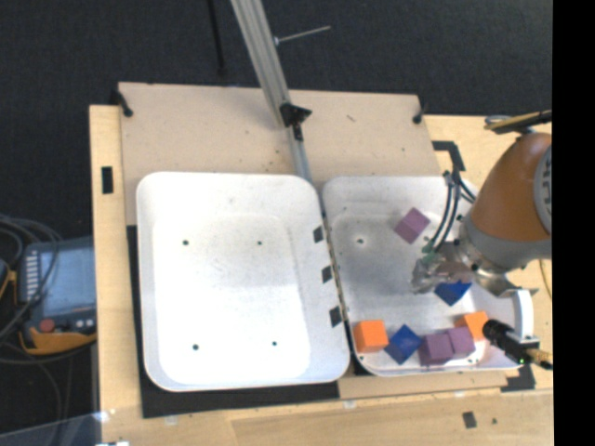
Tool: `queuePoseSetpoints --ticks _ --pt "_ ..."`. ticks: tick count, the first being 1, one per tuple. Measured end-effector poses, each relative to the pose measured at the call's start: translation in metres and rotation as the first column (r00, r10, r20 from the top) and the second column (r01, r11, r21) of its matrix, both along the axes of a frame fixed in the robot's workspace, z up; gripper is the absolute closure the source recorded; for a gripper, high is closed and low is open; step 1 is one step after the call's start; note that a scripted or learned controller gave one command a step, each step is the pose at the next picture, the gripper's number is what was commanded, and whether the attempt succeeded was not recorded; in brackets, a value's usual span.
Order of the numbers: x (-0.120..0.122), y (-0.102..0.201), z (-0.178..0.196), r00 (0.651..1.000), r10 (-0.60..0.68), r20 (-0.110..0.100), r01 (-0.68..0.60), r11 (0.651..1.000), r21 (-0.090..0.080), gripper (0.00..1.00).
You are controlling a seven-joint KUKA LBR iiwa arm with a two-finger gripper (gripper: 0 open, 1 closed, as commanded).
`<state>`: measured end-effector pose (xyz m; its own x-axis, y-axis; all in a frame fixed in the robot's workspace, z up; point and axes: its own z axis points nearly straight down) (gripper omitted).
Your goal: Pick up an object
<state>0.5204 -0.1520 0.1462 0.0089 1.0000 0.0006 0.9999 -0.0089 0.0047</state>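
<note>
Gripper (433, 272) lowered into right bin (372, 203), just beside blue cube (453, 294). Jaw state cannot be told. Nothing seen lifted; pick not yet done.

Two bins are sitting side by side on the bench (372, 119). The left bin (232, 277) is lying at frame centre-left, the right bin (372, 221) touching its right edge. My gripper (435, 275) is hanging in the right bin, right of centre. One block (412, 224) is lying up-left of it, another (453, 294) just below-right. More blocks (423, 342) are sitting in a row along the bin's lower edge. A monitor (58, 282) is sitting far left.
</note>
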Motion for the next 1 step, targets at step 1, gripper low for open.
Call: queuePoseSetpoints --ticks 1 --pt "0.0044 -0.0063 0.0446 1.000 0.007 0.001 -0.007 1.000 -0.003 1.00"
